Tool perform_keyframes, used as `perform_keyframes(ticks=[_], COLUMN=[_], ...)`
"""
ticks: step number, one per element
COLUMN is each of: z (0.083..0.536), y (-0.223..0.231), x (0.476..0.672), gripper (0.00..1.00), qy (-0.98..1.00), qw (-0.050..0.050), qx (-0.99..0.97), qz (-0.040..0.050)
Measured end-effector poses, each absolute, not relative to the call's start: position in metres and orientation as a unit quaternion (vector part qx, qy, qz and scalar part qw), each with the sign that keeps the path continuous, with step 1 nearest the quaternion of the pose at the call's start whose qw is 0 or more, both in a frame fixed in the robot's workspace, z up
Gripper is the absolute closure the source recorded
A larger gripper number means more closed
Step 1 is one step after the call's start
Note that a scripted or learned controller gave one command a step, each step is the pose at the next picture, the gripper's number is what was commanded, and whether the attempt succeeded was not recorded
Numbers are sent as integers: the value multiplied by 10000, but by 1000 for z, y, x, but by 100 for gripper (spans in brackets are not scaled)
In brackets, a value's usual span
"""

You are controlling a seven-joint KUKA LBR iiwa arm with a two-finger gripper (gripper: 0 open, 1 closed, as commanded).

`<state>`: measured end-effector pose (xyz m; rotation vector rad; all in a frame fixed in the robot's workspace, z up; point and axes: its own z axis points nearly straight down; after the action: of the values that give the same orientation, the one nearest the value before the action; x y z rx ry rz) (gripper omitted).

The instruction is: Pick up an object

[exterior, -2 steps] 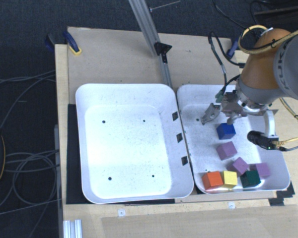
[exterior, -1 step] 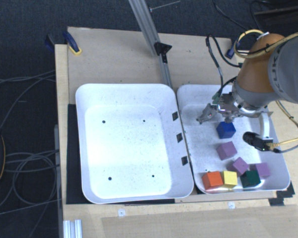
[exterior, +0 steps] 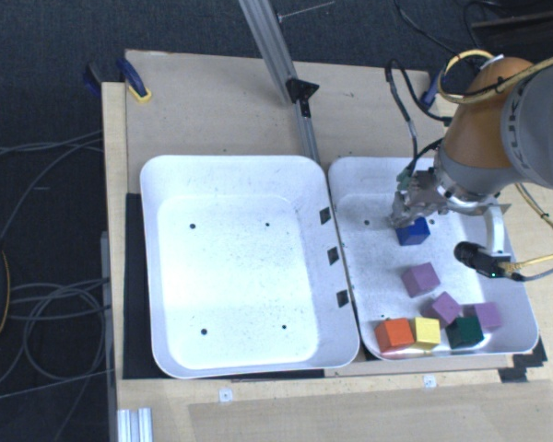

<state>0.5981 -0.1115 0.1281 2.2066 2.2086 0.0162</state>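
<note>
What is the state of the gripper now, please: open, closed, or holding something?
Gripper: right over the blue block in the right bin; whether it is open, closed or gripping the block cannot be told.

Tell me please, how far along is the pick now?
Done: the gripper is down in the right bin, directly at the blue cube. In hand: nothing surely; the cube looks to rest on the bin floor. Left: grasp and lift it. The other blocks, such as the orange cube, lie untouched.
</note>
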Motion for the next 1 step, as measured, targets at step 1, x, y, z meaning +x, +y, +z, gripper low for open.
perform_keyframes(ticks=[1], z=[185], y=[-115], x=[610], gripper=[100], qy=[7077], qw=[33], qx=[7065], qz=[23])
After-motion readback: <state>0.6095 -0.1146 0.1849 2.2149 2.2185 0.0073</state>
